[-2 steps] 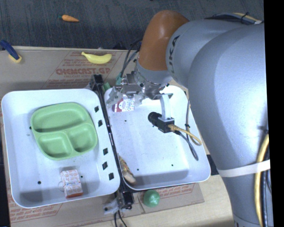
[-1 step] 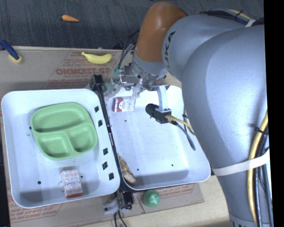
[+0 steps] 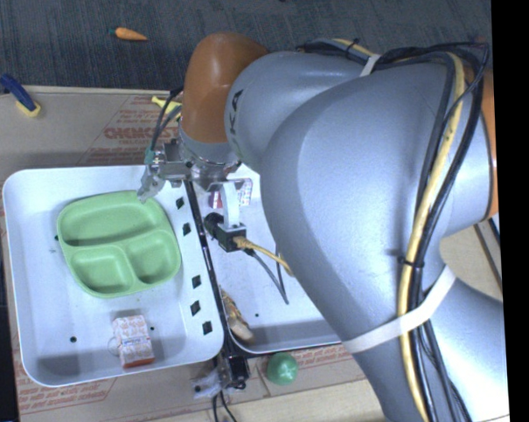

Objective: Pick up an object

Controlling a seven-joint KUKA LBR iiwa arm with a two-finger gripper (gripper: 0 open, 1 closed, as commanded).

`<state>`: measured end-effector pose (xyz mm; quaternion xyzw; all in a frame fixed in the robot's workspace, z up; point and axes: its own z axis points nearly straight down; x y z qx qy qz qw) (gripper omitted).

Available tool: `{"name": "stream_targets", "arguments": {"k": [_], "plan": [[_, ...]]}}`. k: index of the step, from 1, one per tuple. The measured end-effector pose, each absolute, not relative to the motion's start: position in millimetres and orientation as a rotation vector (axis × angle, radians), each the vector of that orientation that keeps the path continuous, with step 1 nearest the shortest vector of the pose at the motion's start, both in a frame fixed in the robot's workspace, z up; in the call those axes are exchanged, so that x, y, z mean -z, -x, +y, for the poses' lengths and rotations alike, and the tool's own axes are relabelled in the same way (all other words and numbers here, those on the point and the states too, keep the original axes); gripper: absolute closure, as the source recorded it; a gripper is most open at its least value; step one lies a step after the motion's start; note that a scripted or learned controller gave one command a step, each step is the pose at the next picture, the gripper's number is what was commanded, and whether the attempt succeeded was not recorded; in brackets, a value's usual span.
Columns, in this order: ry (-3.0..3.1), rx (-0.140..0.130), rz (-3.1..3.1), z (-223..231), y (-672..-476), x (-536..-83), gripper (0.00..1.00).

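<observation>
A: Take the green tray (image 3: 117, 243) as the landmark. What does the camera view give us?

B: The green tray is a three-compartment dish lying in the left bin (image 3: 26, 260), its long side running roughly left to right, slightly slanted. The gripper (image 3: 158, 177) sits just off the tray's upper right corner, hanging from the arm (image 3: 360, 201), whose orange band (image 3: 215, 85) is right above it.

A: Fingers?

B: Can't tell. The wrist hardware and cables crowd that spot, and nothing can be made out between the tips. I wouldn't call it holding anything.

A: What else is near the tray?

B: A small carton (image 3: 133, 339) lies below the tray, near the bin's front edge, well apart from the gripper. To the tray's right, past the divider, a tan object (image 3: 235, 321) lies in the right bin (image 3: 278, 332), mostly under the arm. A green ball (image 3: 282, 368) rests outside the bins, further down and right.

A: So which thing counts?

B: My judgement: the tray, since it's the nearest. It lies down and left of the gripper, and its rim corner is almost beneath the tips. The grasp would turn on closing across that thin rim rather than along the tray's length. The carton would need a long reach toward the front.
</observation>
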<state>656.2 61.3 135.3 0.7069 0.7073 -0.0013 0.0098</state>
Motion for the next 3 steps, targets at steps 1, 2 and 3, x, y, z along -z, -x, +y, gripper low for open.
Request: {"name": "stream_targets", "arguments": {"k": [1, 2, 3], "plan": [[-2.199, -0.006, 2.198, 63.7, -651.4, -133.4, 0.00], [-2.216, -0.001, 2.225, 11.7, -657.2, -242.4, 0.00], [-2.219, 0.006, 2.228, -37.5, -655.8, -191.0, 0.00]]}}
